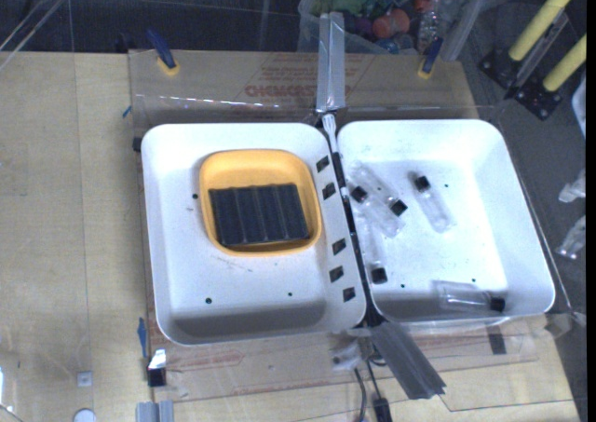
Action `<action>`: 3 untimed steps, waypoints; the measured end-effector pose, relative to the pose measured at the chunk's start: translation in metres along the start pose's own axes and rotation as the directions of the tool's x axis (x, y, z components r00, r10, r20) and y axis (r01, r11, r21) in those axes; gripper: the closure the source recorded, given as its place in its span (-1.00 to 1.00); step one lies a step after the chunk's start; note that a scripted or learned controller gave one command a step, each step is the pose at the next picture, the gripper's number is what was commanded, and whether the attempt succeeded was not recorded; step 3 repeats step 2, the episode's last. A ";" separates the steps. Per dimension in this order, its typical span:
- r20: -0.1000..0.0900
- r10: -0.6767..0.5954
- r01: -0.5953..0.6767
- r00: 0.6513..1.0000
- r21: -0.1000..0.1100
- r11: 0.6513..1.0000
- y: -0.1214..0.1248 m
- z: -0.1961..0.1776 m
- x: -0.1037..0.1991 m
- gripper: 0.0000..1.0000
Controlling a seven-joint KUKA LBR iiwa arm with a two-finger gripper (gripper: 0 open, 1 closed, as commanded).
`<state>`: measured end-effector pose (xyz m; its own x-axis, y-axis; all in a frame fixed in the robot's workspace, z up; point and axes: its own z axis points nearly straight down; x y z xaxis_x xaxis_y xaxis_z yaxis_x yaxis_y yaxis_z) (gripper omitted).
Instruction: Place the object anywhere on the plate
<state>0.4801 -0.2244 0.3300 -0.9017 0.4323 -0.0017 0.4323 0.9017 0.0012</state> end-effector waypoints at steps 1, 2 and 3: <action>0.005 0.063 -0.063 0.998 0.000 0.998 0.000 -0.005 0.000 -1.00; 0.006 0.110 -0.110 0.994 0.000 0.994 0.000 -0.014 0.000 -1.00; 0.006 0.110 -0.110 0.994 0.000 0.994 0.000 -0.014 0.000 -1.00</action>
